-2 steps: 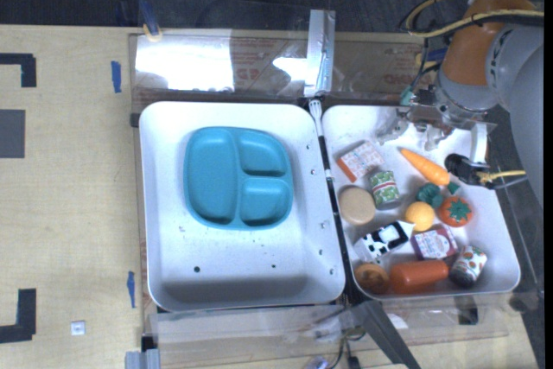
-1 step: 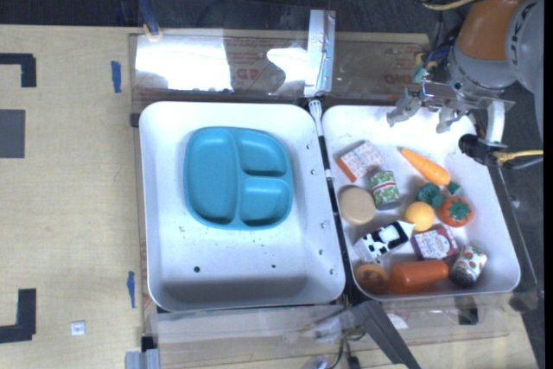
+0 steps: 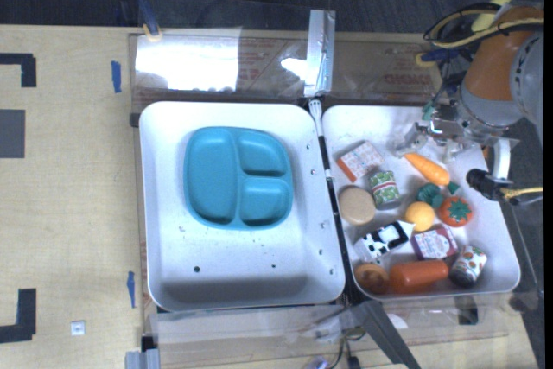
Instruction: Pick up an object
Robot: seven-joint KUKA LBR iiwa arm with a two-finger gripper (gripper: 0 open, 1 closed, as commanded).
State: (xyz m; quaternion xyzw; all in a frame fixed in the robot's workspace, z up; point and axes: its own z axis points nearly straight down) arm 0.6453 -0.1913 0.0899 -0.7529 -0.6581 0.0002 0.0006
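Note:
My gripper hangs over the back right part of the right bin, just above and behind an orange carrot. The right bin also holds a red and white packet, a green can, a tan bun, a yellow fruit, a tomato, a black and white cow toy, a purple packet, a red sausage, a brown round piece and a dark can. Nothing is visibly lifted.
The left bin bears a blue divided plate. A clear plastic panel with a metal post stands behind the bins. The arm's orange band and cables crowd the right bin's back right corner.

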